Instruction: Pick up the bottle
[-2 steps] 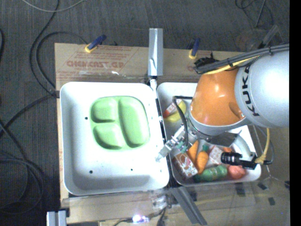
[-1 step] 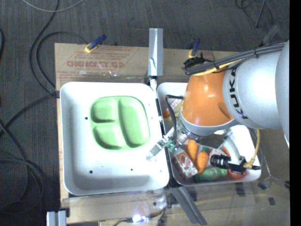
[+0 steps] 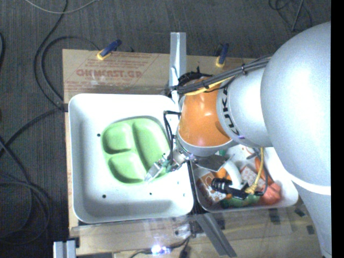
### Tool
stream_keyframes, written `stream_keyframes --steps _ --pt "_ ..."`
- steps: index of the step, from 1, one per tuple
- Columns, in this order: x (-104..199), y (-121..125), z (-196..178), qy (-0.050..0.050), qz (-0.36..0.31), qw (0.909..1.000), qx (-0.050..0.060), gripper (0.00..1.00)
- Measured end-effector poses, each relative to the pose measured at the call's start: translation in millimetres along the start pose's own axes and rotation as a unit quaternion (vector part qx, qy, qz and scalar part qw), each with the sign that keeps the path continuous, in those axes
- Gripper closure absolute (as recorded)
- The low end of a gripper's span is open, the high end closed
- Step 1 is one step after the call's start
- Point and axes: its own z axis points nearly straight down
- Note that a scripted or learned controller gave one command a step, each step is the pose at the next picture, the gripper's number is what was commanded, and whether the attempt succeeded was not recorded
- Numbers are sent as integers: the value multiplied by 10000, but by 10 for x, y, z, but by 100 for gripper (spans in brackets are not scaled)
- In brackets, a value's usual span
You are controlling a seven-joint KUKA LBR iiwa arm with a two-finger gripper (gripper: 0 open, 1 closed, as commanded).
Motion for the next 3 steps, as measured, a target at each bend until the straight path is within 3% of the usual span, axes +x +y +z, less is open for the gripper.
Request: stream_keyframes --steps 1,2,3 --pt "727 367 361 -81 1535 9881 -107 0" --pt "672 371 230 -114 1567 9875 -139 100" --pt "209 748 -1544 -31 1710 9853 38 100"
